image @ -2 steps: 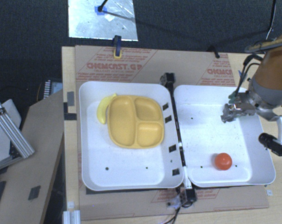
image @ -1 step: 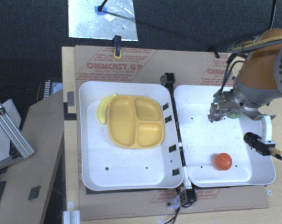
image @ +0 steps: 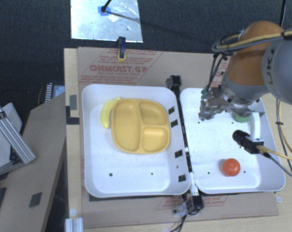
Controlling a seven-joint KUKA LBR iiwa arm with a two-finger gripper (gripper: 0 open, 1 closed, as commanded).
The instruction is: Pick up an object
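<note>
The red ball (image: 230, 166) sits lower right in the right bin (image: 208, 178); it looks light, smooth, roll-prone, best pinched across its middle. The gripper (image: 206, 111) hovers above it; grip state I cannot tell.

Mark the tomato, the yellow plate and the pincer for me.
tomato (image: 230, 166): camera view, middle of its red top, right bin.
yellow plate (image: 138, 125): camera view, on the ridge between its compartments, left bin.
pincer (image: 205, 112): camera view, at its fingertips, over the right bin.

Gripper (image: 207, 111) hung over the right bin (image: 203, 178); a red ball (image: 230, 166) lay near that bin's front edge.
</note>
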